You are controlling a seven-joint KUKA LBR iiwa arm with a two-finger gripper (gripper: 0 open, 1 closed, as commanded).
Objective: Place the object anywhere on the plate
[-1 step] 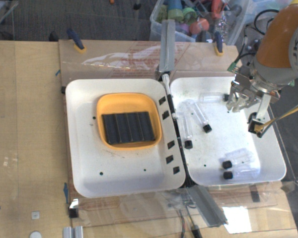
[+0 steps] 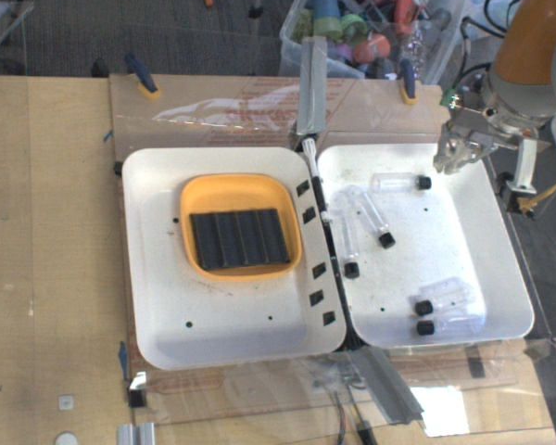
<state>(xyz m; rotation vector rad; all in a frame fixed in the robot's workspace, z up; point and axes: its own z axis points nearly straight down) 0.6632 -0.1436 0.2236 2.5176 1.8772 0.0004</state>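
Pale wood bench [image 2: 37, 248], bearing two shallow white bins side by side, with a sheet of clear plastic taped along the far edge.

Left bin [image 2: 157, 327]: holds one orange plate [image 2: 199, 197], rounded square, set a little toward the far side. A black ribbed slab [image 2: 239, 239] lies flat on the plate, inside its rim.

Divider [image 2: 317, 239]: a narrow strip where the two bins meet, carrying a row of small black tabs.

Right bin [image 2: 482, 239]: holds several clear plastic vials with black caps. One vial [image 2: 398, 183] lies near the far wall, cap toward the right. Two more [image 2: 369, 219] lie close together near the middle, just right of the divider. A pair [image 2: 445, 306] lies near the front right corner, caps toward the left.

Arm [image 2: 533, 35]: grey with orange upper section, entering from the right. Gripper [image 2: 454, 156] hangs over the far right corner of the right bin, near the far vial but apart from it; nothing shows between its fingers, and whether they are spread or pressed together cannot be told.

Surroundings: dark carpet beyond the bench; a clear tub [image 2: 380, 17] of mixed coloured objects behind the bins; blue clamps [image 2: 141, 74] on the far edge; grey metal bracket [image 2: 389, 392] at the front.
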